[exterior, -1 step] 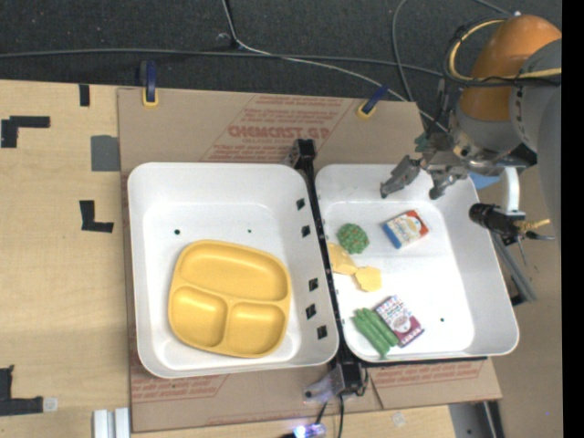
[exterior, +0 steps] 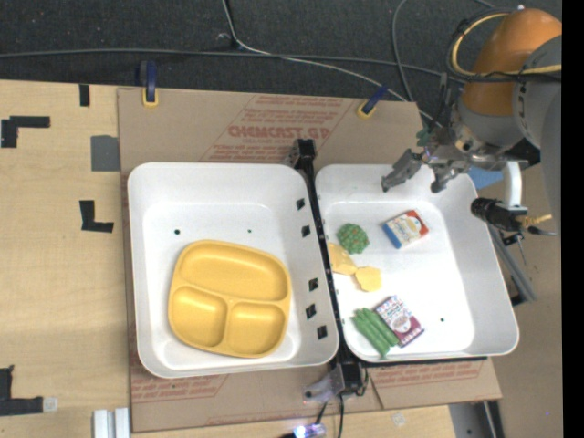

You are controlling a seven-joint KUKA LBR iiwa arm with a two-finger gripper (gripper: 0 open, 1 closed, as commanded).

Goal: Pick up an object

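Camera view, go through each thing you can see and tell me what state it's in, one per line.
gripper: fingers open, holding nothing, above the right bin's far edge
yellow divided tray: flat in the left bin
broccoli: loose in the right bin
small blue and red box: lying flat
yellow cheese piece: lying flat
green beans: lying beside the pink packet

A wooden bench bears cardboard under two white bins.

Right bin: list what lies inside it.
In the right bin: a green broccoli-like piece, a small blue-and-red packet, yellow pieces, green bean pods touching a purple packet. Anything beneath them is covered.
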